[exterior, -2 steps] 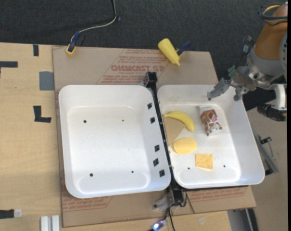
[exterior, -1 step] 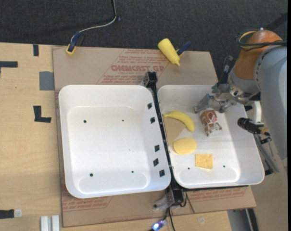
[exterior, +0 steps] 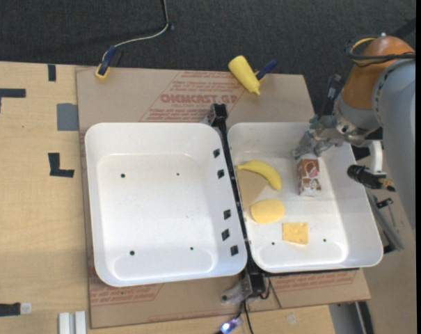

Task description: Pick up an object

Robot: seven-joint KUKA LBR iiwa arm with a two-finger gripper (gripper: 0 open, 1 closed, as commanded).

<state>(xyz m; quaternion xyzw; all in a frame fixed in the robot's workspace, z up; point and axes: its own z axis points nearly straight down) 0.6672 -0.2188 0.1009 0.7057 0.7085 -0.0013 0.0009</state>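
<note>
Camera view | arm reaches from right — tool (exterior: 309,145) just above carton (exterior: 308,175) | tool opening: cannot tell

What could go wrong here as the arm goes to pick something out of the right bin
The pincer hovers at the top end of the small red and white carton, so a grab there may tip or nudge it rather than lift it. The carton lies near the banana, which a push could shove. The yellow round piece and yellow square piece look flat, so probably hard to grip.
</note>
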